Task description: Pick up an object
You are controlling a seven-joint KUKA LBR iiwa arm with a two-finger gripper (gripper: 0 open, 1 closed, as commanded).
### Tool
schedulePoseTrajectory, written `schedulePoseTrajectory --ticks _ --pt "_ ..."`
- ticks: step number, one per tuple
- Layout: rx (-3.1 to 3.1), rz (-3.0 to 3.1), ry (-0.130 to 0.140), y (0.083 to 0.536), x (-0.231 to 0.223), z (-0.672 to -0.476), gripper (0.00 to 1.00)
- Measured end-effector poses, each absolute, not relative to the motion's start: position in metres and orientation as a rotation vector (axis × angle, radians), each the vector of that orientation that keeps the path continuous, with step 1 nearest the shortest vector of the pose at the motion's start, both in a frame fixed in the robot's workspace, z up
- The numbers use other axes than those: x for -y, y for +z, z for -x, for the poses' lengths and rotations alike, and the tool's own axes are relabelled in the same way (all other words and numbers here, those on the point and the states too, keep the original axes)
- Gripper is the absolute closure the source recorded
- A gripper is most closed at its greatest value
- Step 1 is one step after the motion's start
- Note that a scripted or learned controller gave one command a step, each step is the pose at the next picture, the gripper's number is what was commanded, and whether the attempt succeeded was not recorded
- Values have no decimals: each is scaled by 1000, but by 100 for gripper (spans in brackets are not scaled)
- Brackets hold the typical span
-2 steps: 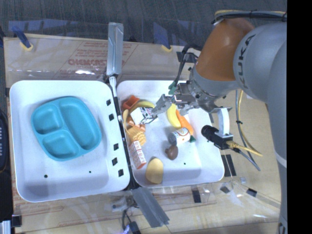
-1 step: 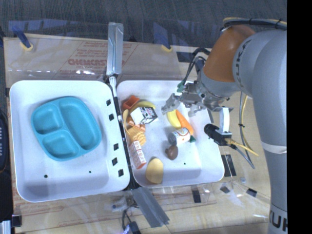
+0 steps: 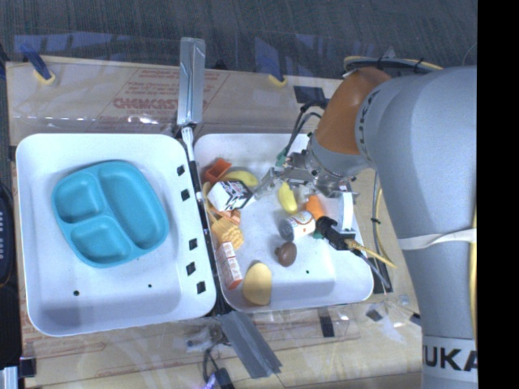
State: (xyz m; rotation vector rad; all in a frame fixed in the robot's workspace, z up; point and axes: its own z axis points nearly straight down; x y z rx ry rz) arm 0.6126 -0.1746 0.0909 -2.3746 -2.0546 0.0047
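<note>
The right bin (image 3: 340, 278) holds a jumble of small objects. My gripper (image 3: 285, 178) hangs low over the bin's upper middle, reaching in from the right. A small yellow object (image 3: 288, 198) lies directly beneath it, touching or nearly touching. Just right of that lie an orange piece (image 3: 314, 207) and a white and orange item (image 3: 303, 224). A grey lump (image 3: 286, 229) and a brown lump (image 3: 285, 254) sit below them. The arm's wrist hides the bin's upper right corner.
Along the right bin's left side lie an orange piece (image 3: 217, 171), a yellow fruit (image 3: 242, 178), a white and black box (image 3: 227, 194), a yellow waffle-like piece (image 3: 229, 232) and a red packet (image 3: 230, 266). A pale yellow fruit (image 3: 258, 284) sits near the front. The left bin (image 3: 49, 298) holds a blue divided plate (image 3: 109, 211).
</note>
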Motion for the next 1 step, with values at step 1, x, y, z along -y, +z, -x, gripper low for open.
schedulePoseTrajectory --ticks 1 --pt "2059 2368 5 102 174 -613 100"
